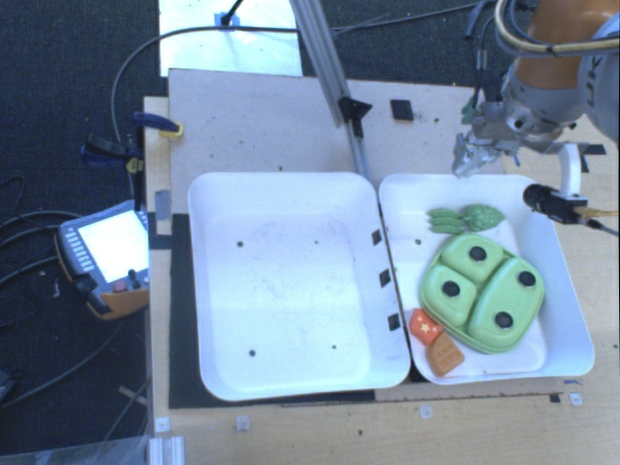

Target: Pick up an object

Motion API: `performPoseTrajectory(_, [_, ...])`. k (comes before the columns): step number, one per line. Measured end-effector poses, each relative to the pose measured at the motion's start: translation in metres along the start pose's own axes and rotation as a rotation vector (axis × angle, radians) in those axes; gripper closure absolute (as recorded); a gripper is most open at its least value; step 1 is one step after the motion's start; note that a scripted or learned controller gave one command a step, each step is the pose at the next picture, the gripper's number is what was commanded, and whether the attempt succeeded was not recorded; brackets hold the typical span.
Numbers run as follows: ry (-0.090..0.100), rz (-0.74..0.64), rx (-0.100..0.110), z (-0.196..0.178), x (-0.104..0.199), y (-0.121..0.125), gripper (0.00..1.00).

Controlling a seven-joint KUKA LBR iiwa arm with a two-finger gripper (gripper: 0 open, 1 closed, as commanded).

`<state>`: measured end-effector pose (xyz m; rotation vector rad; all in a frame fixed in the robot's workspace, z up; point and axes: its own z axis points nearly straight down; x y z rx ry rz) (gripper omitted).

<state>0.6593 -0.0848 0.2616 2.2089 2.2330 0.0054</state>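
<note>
Gripper (472, 158): positioned at the far rim of the right bin (567, 269), above the bench rather than down among the contents. Nothing is visible between or beneath its tips. Whether it stands wide or narrow cannot be told at this angle. The grey arm with its orange band (572, 8) rises from it toward the upper right corner.

Nearest object: a small green leafy toy vegetable (467, 219), lying flat in the far part of the right bin, just below and near the gripper, apart from it.

Next outward: a large green plastic toy with four lobes, each bearing a dark spot (482, 293), resting in the middle of the right bin, just beside the leafy piece. At its near-left edge lie a small red block with a pale mark (424, 325) and an orange-brown block (445, 357), both touching or very nearly touching it.

Left bin (218, 211): white floor with a few dark specks.

Off the bench, left: a handheld pendant with a lit screen (105, 257) and cables.

Assessment of progress: no object is lifted or gripped; all four items rest in the bin. The task appears unstarted or at the approach stage. Remaining, in my judgement: descend over a chosen item, close on it, raise it.
</note>
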Motion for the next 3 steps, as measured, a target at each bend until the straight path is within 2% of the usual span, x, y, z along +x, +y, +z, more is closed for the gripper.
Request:
performPoseTrajectory(2, [-0.001,0.001,0.002,0.03,0.115,0.005,1.0])
performPoseTrajectory(3, [0.0,0.001,0.001,0.026,0.164,0.001,1.0])
